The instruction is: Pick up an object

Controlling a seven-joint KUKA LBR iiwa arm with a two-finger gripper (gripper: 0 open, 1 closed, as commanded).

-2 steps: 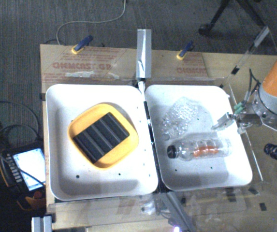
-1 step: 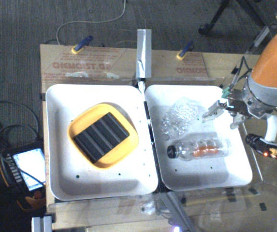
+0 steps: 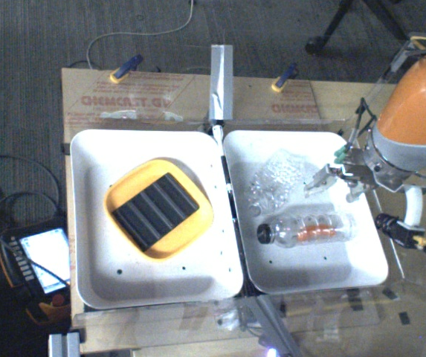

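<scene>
Two white bins side by side, mid frame. Left bin: yellow tray w/ black ribbed insert, tilted diagonally, centre of bin, clear of all four walls; bare floor along bottom edge. Right bin: clear plastic bottle lying on side, dark cap toward divider, orange patch inside, lower middle. Crumpled clear plastic piece just above it, upper centre. Bottom strip and lower right corner of that bin bare. Gripper over right bin's upper right, near right wall, fingers spread apart, nothing between them. Apart from bottle, just right of crumpled piece. Orange-banded arm at frame's right edge.
</scene>
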